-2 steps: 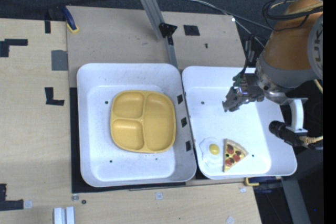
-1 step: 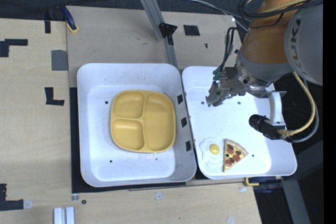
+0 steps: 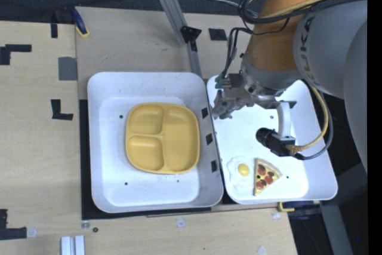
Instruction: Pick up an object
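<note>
A toy fried egg (image 3: 240, 171) and a toy pizza slice (image 3: 264, 176) lie side by side at the near end of the right bin (image 3: 310, 188). A yellow divided plate (image 3: 162, 137) rests in the middle of the left bin (image 3: 107, 98). My gripper (image 3: 224, 106) hangs over the far left part of the right bin, close to the wall between the bins and well away from the egg and pizza. Nothing shows between its fingers.
A slanted metal pole (image 3: 173, 6) rises behind the bins. A black cylindrical part with a yellow cable (image 3: 276, 141) hangs from the arm above the right bin's middle. Black tape marks lie on the bench (image 3: 36, 128) at left.
</note>
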Tool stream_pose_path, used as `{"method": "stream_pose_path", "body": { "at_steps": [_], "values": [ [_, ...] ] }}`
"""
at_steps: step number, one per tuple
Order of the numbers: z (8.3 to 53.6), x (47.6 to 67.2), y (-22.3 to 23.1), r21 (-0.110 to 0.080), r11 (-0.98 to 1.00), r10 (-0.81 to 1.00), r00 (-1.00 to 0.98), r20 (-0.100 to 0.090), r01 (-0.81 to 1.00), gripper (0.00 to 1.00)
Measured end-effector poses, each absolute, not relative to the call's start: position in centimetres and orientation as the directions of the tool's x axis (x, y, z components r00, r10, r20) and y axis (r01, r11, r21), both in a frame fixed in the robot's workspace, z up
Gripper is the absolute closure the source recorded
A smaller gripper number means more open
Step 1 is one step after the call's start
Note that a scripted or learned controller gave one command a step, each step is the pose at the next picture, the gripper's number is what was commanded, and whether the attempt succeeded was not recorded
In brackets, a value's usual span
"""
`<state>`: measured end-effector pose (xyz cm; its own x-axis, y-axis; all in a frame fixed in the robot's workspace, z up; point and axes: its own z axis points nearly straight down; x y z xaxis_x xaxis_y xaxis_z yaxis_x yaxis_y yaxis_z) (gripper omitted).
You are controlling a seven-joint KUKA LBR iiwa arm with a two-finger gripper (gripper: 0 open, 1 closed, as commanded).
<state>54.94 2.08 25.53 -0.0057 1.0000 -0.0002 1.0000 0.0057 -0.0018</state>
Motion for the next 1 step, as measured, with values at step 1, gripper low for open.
{"method": "stream_pose_path", "body": {
  "at_steps": [1],
  "values": [
    [23.00,56.96,7.42,-0.003,0.006,1.000,-0.006,-0.001,1.000,1.00]
  ]
}}
